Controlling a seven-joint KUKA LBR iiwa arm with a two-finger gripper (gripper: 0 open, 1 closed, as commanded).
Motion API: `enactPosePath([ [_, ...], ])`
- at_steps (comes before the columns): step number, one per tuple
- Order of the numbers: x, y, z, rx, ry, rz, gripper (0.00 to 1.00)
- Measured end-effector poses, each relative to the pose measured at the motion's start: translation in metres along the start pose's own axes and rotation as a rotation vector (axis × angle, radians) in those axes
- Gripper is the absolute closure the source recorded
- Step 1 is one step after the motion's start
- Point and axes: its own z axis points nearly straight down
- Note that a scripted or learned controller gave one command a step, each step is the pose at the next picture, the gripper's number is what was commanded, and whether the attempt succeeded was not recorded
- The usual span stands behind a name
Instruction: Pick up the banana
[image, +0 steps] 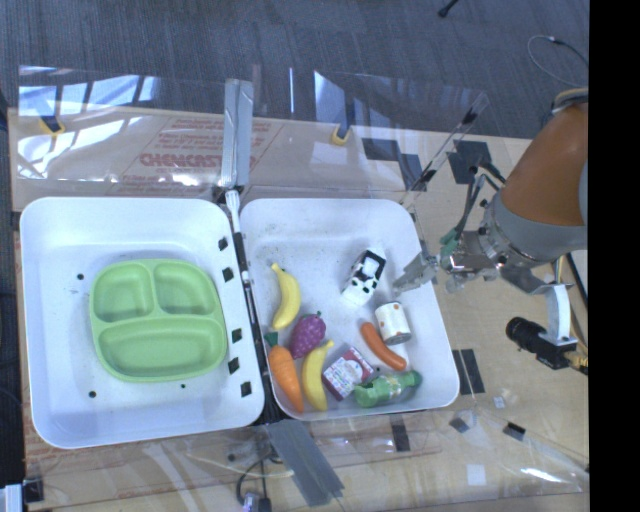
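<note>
**Claw off to the side, banana crowded on one end**

Camera view: my claw (420, 272) sits at the right rim of the right bin (330, 215), above the desk (500, 420) edge. I can't tell whether it's spread or pressed together; nothing visible in it.

Banana (286, 297) lies in the right bin's left half, near the divider wall, lengthwise, free at its top end. Not grasped yet.

Risks, as I judge them:
- Lower end of the banana is just beside the purple grapes (309, 332) and the carrot (285, 378). A low descent could clip the grapes or grab both.
- A second yellow piece (316, 376) lies between carrot and red box (345, 373). Wrong-target risk.
- Curved, smooth skin: an off-centre pinch likely slips out.
- Bin wall close on the left limits clearance on that side.

Others around: cow-patterned carton (364, 276) and small can (393, 322) sit between me and the banana, so a low traverse could knock them. Orange sausage-like item (383, 347), green item (386, 389) further down. Green tray (156, 320) in the left bin (50, 330), out of the way.
</note>
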Motion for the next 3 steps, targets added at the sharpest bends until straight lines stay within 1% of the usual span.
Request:
enactPosePath([
  [1, 0.059, 0.034, 0.144, 0.0, 0.0, -0.312, 0.0],
  [2, 0.105, 0.085, 0.169, -0.004, -0.003, -0.72, 0.0],
  [3, 0.108, 0.122, 0.168, -0.005, -0.003, -0.472, 0.0],
])
